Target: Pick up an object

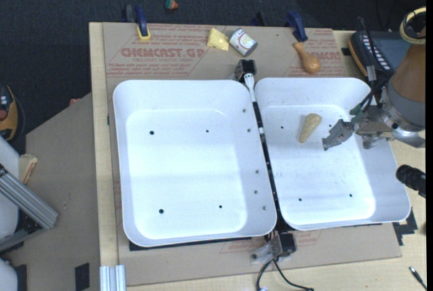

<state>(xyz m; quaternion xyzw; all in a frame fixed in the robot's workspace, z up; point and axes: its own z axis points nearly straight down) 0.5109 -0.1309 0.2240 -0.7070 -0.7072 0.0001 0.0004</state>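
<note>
A tan, cone-shaped object [310, 127] lies in the right bin [379, 205], near its upper middle. My gripper [349, 137] hangs over the same bin just to the right of the object, a short gap away and not touching it. It stands open, with one grey finger [334, 137] reaching left toward the object and nothing between the fingers. The grey arm with its orange band [411, 80] comes in from the right edge.
The left bin [128, 168] sits beside the right one. On the bench behind the bins lie a yellow piece [218, 40], a small white and silver item [243, 42] and a tan pear-shaped thing [308, 60]. Blue clamps [142, 23] hold the board's far edge.
</note>
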